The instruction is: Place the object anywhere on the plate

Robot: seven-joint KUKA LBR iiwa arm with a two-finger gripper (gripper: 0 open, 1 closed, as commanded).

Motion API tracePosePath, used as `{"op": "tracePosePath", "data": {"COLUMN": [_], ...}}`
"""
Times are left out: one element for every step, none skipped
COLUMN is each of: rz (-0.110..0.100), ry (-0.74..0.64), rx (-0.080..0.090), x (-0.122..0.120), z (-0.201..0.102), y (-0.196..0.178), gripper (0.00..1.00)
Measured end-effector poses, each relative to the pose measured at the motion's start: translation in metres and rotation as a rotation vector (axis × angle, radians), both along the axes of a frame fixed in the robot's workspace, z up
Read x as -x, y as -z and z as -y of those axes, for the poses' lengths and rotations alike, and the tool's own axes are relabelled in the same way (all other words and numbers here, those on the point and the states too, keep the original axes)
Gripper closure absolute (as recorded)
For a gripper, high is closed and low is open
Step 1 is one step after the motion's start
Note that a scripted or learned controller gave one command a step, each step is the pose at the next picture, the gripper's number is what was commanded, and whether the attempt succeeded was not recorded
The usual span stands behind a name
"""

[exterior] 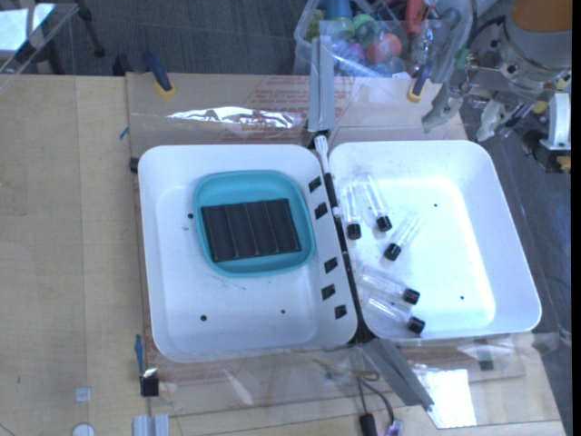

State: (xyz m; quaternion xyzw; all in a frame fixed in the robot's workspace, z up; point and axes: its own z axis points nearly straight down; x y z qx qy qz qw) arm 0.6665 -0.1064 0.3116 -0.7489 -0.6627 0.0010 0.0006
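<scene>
A teal plate (211, 193) with rounded corners lies in the left bin (172, 316), and a dark ridged insert (250, 229) covers its middle. Several clear tubes with black caps lie in the right bin (481, 234): one pair (363, 209) near the divider, one (402, 236) slanted at the centre, two (392, 300) at the near left corner. My gripper (463, 116) hangs above the right bin's far rim, well off the tubes and far right of the plate. It is open, and nothing sits between its fingers.
A clear tub of colourful toys (381, 16) stands behind the bins. The raised divider (329, 243) with black tabs separates the two bins. A blue clamp (162, 82) sits at the bench's far left; cables (372, 407) trail at the near edge.
</scene>
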Motion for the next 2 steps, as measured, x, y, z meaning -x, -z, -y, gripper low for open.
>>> {"op": "tracePosePath", "data": {"rz": [0.005,-0.002], "ry": [0.202,0.284], "rx": [0.002,0.000], "x": [0.000,-0.001], "z": [0.097,0.101], "y": [-0.011,0.028], "gripper": [0.00,0.00]}}
